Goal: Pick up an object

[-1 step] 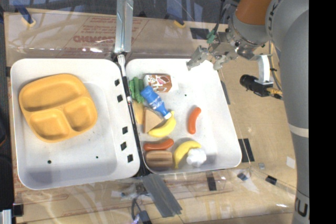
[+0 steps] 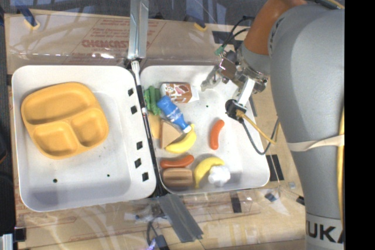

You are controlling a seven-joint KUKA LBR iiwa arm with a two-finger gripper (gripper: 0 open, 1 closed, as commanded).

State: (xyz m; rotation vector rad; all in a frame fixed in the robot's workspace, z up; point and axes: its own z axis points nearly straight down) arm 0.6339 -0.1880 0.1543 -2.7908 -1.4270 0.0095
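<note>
The right bin [image 2: 253, 155] holds several toy foods: a blue bottle [image 2: 173, 113], a green item [image 2: 152, 99], a brown and white packet [image 2: 177, 91], a red sausage [image 2: 216, 133], two bananas [image 2: 183, 141] [image 2: 205, 167], a hot dog [image 2: 177, 161], a brown bun [image 2: 177, 178] and a white lump [image 2: 220, 175]. My gripper [image 2: 221, 93] hangs over the bin's back right part, just right of the packet and above the red sausage. Its fingers [image 2: 209, 80] are spread, with nothing between them. The grey arm comes in from the right.
The left bin [image 2: 35, 190] bears a yellow divided tray [image 2: 64, 119]. A metal divider [image 2: 138, 26] stands between the bins at the back. A thin cable [image 2: 258, 132] loops down from the wrist beside the right bin's wall.
</note>
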